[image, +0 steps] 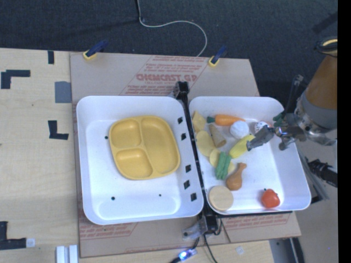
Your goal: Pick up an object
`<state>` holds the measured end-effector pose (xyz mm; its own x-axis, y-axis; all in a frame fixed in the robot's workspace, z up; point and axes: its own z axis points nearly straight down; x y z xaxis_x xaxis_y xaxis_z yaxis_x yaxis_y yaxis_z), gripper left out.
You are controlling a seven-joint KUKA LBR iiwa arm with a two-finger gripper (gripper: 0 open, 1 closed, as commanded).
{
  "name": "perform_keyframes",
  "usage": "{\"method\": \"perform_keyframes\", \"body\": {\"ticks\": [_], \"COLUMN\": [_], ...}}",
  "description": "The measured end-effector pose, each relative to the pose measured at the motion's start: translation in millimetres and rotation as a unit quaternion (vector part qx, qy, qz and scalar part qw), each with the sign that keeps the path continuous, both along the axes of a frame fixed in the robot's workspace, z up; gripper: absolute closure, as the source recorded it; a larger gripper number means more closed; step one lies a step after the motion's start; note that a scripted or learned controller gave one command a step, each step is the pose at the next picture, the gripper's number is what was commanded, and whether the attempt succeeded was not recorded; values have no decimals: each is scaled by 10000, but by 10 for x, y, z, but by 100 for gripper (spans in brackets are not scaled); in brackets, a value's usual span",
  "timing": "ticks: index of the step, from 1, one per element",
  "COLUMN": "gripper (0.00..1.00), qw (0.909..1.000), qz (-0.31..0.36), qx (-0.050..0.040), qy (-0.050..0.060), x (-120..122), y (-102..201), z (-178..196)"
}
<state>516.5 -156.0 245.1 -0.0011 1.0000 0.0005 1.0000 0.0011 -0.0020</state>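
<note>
"Where is the tool (256, 141)?"

"Over the right bin (285, 166), low down. Its tip is at the top end of the yellow banana (239, 147). I cannot tell if it is apart or together."

"Which way does the banana point?"

"It lies slanted, one end up toward the right, the other down toward the green bean (222, 165)."

Open floor beside tomato (270, 198)

Yellow divided tray (145, 147) in a white bin (90, 147); orange carrot (227, 119), red tomato (270, 199), green pod (222, 165)
</note>
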Motion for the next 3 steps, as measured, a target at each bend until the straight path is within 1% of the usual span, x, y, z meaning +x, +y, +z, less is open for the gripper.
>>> {"method": "perform_keyframes", "body": {"ticks": [1,2,3], "gripper": [0,100,100], "qw": [10000,10000,10000], "qz": [5,-2,47], "qx": [29,9,5], "qy": [85,17,-52], "x": [-310,-270,113], "y": [350,329,1023], "z": [-1479,-1300,-406]}}
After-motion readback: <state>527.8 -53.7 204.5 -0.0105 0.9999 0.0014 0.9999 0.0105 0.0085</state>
